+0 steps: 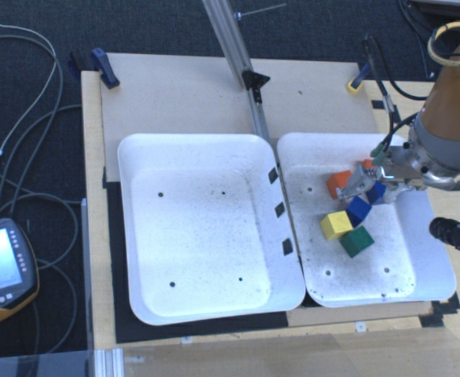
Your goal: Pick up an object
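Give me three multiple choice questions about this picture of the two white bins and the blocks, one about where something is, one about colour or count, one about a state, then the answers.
1. Which bin holds the blocks?
A. The left bin
B. The right bin
C. Both bins

2. What colour is the block nearest the bottom edge of the view?
A. Green
B. White
C. Purple

3. How do the yellow and green blocks lie?
A. Stacked one on the other
B. Propped on the bin's rim
C. Side by side on the bin floor

Answers:
1. B: the orange block, blue block, yellow block and green block all lie in the right bin, not in the left bin.
2. A: the green block lies lowest in the view.
3. C: both rest on the floor, close together, below the gripper.
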### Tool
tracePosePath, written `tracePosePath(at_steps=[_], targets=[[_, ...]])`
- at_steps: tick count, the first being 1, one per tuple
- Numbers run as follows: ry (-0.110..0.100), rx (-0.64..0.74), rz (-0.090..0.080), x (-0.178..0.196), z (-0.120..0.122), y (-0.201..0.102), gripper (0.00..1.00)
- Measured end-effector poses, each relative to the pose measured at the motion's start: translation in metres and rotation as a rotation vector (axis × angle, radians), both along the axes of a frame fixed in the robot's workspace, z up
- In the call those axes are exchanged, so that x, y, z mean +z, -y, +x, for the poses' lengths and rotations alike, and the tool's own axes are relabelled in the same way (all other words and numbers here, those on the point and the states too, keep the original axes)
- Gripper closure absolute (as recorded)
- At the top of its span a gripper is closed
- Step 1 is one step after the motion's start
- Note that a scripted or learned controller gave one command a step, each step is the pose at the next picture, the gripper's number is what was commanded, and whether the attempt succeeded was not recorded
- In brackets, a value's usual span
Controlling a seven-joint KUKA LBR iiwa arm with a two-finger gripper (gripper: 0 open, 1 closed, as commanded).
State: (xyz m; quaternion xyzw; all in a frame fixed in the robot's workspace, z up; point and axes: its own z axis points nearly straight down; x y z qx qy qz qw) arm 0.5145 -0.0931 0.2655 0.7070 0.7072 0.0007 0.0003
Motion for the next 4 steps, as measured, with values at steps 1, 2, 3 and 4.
tracePosePath(at_steps=[1, 2, 3, 4], targets=[[-0.012, -0.001, 0.003, -0.141, -0.027, -0.003, 0.0], [0.003, 0.004, -0.001, -0.167, 0.054, -0.009, 0.0], [0.001, 0.001, 0.0, -0.155, 0.052, -0.009, 1.0], [0.01, 0.009, 0.002, -0.061, 0.109, -0.085, 1.0]])
